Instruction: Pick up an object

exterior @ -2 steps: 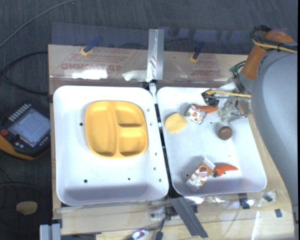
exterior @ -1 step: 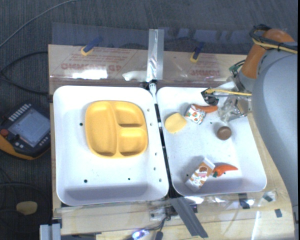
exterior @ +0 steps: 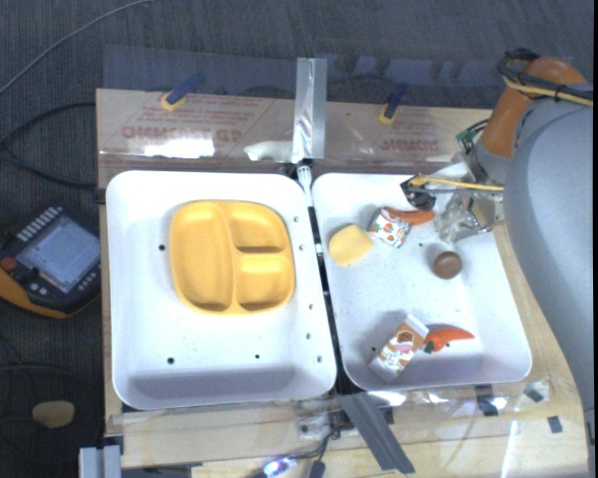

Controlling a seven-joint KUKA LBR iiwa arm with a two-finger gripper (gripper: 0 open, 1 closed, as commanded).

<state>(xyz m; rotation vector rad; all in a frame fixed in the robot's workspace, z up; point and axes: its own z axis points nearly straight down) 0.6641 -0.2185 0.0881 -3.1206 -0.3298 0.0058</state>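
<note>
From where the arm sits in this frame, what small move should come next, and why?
Probably a short descent toward the small brown object. The gripper sits over the right bin near its far right side, and that brown piece lies just in front of it, apart from the printed cup and yellow block. Nothing is visibly held.

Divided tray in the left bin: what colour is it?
Yellow-orange all over, plain; the divided tray shows clearly in the camera view.
</note>
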